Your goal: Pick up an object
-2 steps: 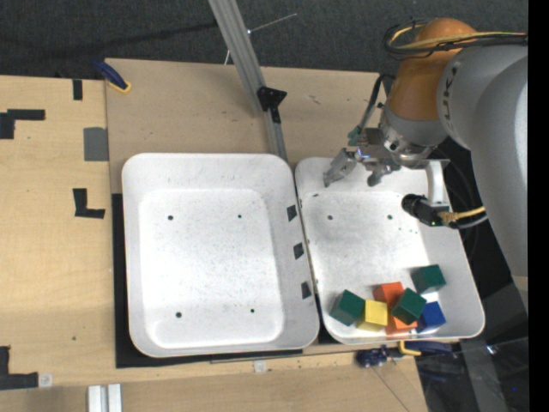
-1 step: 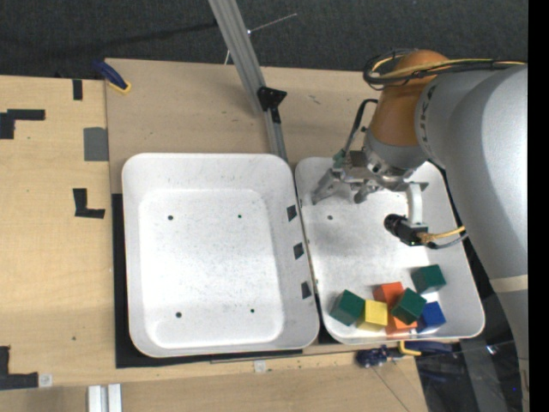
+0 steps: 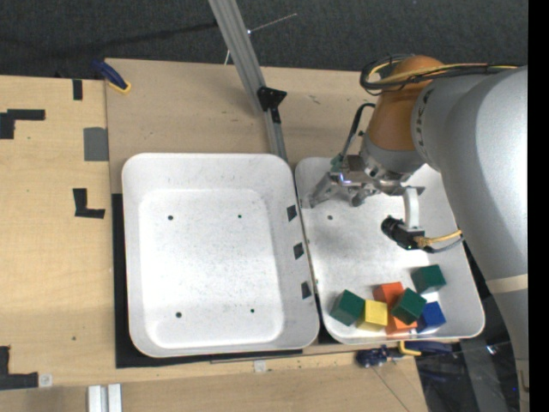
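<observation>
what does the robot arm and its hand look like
The arm is bulky, rounded and light grey, with an orange band above the wrist. Thin dark and yellow cables loop over that band. The hand is small, metallic grey, with dark parts beside it.

No legible text, labels, brands, numbers or signs anywhere on bench, bins or arm.

tabletop (image 3: 189, 110): pale wood | left white bin (image 3: 206, 251) and right white bin (image 3: 330, 247) side by side, touching, on a black mat (image 3: 117, 281) | black tape marks (image 3: 83, 202), grey patch (image 3: 96, 143) at left
</observation>
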